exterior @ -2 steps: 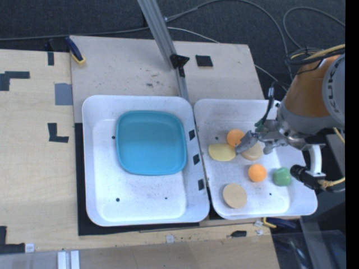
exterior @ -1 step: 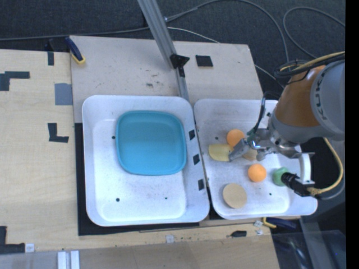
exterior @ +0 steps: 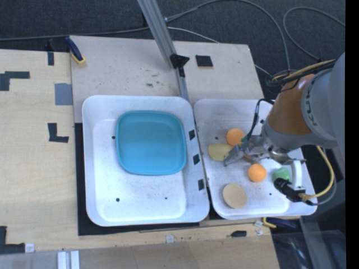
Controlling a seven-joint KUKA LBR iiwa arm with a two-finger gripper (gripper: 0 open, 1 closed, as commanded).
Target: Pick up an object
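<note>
- Gripper (exterior: 234,157) sits low in the right bin (exterior: 216,110), fingers apart, holding nothing.
- Yellow piece (exterior: 219,151) lies just beside its tips, unlifted.
- Pick not yet made; closing and lifting remain.

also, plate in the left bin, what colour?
Plain light blue, no pattern. The plate shows well in the camera view, lying in the left bin.
</note>
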